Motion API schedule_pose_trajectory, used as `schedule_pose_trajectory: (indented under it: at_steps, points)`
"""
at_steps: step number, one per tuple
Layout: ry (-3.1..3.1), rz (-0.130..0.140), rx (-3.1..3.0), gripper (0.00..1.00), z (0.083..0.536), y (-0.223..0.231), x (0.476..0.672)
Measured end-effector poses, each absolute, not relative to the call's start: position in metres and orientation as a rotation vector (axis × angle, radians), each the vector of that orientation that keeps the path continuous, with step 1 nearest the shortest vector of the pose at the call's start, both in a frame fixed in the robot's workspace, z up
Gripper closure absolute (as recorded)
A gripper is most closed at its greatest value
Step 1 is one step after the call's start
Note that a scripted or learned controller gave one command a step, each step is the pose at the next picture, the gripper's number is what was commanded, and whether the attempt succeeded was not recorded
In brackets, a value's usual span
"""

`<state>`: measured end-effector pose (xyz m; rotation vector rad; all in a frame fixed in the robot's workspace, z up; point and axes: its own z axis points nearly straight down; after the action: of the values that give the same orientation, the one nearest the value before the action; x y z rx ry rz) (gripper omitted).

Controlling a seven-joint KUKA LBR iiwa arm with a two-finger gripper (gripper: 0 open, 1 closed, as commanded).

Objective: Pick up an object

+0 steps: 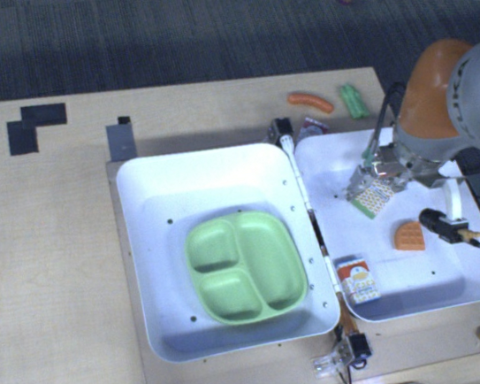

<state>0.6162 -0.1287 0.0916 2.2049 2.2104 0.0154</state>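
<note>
Camera view: two white bins (154, 244), one green tray (244, 265), one pincer (373, 186).

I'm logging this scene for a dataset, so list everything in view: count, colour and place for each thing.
Bins: 2, white, side by side on the bench; left bin, right bin.
Divided plate: 1, light green, three compartments, lying in the left bin.
Wedge-shaped piece: 1, orange, in the right bin, right of centre.
Small carton: 1, red and white, at the right bin's front left corner.
Checked packet: 1, greenish and white, in the right bin directly under the hand.
Sausage-shaped toy: 1, orange-red, on the bench behind the right bin.
Small green item: 1, green, beside the sausage-shaped toy.
Arm: 1, grey with an orange band, reaching in from the right.
Hand: 1, metallic, low over the checked packet.
</note>
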Motion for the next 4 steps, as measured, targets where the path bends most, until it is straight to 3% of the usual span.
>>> schedule_pose_trajectory:
  at_steps: [1, 2, 3, 4]
  points:
    - [2.207, 0.022, 2.200, 1.00, 0.104, -0.129, 0.618]
    - [2.220, 0.002, 2.216, 1.00, 0.130, -0.207, 0.613]
    - [2.222, 0.004, 2.216, 0.00, 0.130, -0.206, 0.613]
    - [2.221, 0.010, 2.211, 0.00, 0.088, -0.161, 0.620]
